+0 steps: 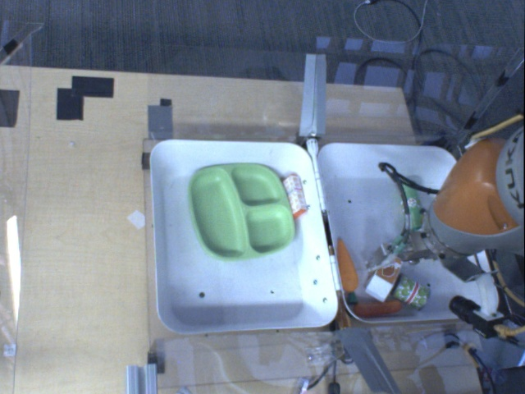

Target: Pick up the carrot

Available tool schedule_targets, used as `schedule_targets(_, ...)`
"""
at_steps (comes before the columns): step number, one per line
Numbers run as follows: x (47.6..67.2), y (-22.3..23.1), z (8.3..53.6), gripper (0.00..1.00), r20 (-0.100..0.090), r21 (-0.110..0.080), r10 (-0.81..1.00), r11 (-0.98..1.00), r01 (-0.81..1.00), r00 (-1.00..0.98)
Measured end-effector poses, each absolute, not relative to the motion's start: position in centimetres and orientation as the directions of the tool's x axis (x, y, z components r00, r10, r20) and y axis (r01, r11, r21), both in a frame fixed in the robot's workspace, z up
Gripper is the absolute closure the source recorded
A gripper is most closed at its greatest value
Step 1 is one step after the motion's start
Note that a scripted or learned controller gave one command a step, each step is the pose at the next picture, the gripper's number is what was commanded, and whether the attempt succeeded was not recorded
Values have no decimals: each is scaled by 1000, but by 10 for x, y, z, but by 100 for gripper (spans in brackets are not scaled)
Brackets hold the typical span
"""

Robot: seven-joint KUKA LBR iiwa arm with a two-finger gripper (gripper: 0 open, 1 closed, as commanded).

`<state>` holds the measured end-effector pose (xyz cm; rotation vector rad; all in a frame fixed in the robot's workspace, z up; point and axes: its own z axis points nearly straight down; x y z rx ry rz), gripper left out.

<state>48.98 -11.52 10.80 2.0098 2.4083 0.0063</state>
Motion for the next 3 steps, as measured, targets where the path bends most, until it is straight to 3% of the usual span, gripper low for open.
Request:
schedule_targets(1, 495, -97, 94, 0, -26, 23, 914, 405, 914, -404)
schedule_targets(2, 490, 0, 184, 0, -5, 6, 737, 676, 737, -676)
schedule_targets(3, 523, -14, 335, 0, -6, 6, 725, 689, 725, -689)
